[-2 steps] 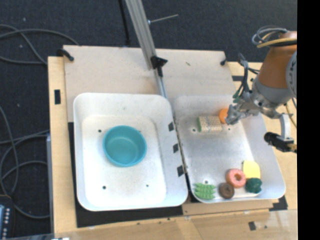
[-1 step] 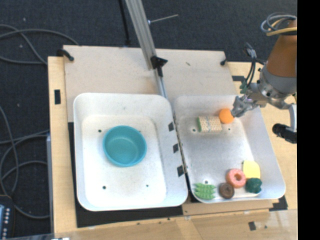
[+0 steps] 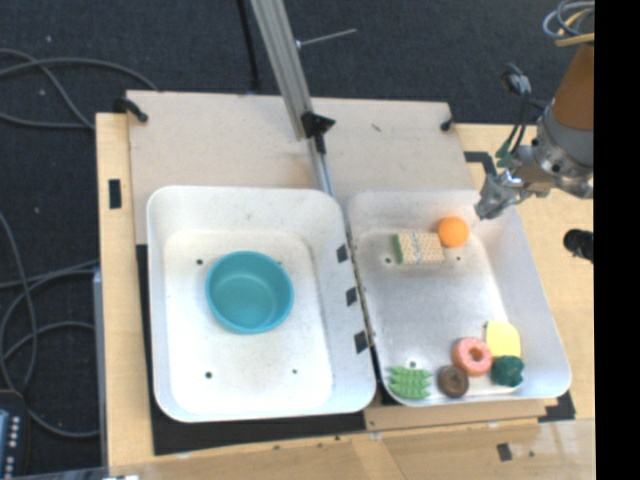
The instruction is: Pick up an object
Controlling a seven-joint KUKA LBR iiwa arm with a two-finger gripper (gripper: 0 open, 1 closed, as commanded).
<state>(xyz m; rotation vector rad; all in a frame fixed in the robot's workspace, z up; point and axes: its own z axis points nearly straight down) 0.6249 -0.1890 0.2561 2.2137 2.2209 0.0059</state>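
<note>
The right bin holds an orange ball near its far edge, with a pale sponge-like block with a green end just left of it. At the bin's near right corner lie a yellow block, a pink doughnut, a brown doughnut, a dark green piece and a light green leafy piece. My gripper hangs over the bin's far right rim, just right of and above the orange ball, with nothing seen in it.
The left bin holds a teal bowl. A slanted aluminium post rises behind the bins. Cables lie on the dark floor to the left. The arm's wrist enters from the right.
</note>
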